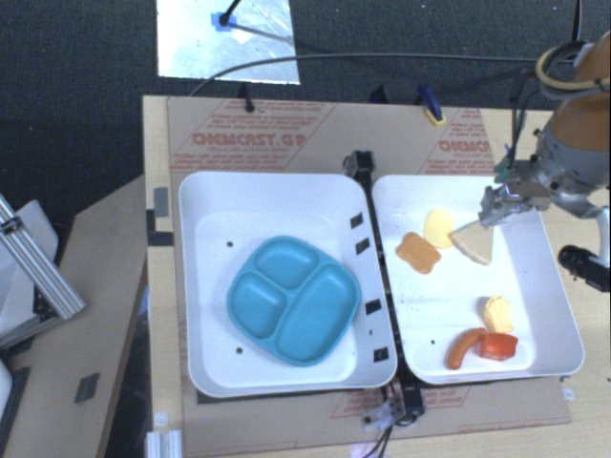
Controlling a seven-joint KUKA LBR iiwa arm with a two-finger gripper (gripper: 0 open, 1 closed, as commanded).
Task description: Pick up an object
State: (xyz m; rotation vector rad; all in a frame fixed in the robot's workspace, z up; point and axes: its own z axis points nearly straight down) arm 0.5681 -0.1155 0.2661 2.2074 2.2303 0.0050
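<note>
My gripper (498,205) hangs over the far right part of the right bin (549,284). A beige wedge (474,244) lies just below and left of it, its upper corner reaching up to the gripper tip; whether it is gripped is unclear. To the wedge's left sit a pale yellow rounded piece (438,225) and an orange flat piece (417,252). Toward the bin's front are a small yellow item (496,311), a red piece (499,346) and an orange sausage (462,348).
The left bin (205,256) holds a blue divided plate (293,299). A black-clipped divider (372,256) runs between the bins. A shiny sheet (224,27) lies beyond the bench, and a metal frame (38,275) stands at the left.
</note>
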